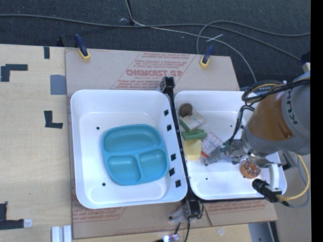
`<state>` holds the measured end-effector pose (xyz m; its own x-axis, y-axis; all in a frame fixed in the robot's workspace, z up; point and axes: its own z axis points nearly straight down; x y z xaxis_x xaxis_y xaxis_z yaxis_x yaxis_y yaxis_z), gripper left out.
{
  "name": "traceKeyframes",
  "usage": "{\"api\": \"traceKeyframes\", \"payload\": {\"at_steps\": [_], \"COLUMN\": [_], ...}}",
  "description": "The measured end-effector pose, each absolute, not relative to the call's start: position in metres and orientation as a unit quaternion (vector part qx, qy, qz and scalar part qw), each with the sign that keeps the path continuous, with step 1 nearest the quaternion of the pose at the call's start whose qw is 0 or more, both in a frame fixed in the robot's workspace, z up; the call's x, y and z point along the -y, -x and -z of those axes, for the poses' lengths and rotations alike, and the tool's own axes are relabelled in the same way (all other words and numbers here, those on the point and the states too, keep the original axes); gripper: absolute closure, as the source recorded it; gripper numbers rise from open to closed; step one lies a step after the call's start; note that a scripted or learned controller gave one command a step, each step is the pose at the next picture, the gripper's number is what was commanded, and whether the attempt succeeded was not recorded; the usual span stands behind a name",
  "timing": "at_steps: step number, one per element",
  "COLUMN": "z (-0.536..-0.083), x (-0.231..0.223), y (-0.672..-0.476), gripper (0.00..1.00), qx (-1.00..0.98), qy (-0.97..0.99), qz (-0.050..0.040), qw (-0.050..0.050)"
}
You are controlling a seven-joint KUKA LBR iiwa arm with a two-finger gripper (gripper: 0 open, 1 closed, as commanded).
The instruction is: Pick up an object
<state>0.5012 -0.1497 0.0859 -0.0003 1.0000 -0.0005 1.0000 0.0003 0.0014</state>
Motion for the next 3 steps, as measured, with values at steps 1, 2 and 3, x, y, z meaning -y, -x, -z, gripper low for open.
{"api": "traceKeyframes", "payload": {"at_steps": [1,2,3], "z": [-0.096,-0.140,-0.191], "x": [0.150,0.151,0.155], "y": [-0.502,-0.496,-0.505], "gripper": [1.00,1.00,1.00], "qx": [-0.707,-0.707,-0.708], "qy": [-0.707,-0.707,-0.707], "qz": [-0.0003,-0.0004,0.0000], "qw": [0.002,0.000,0.000]}}
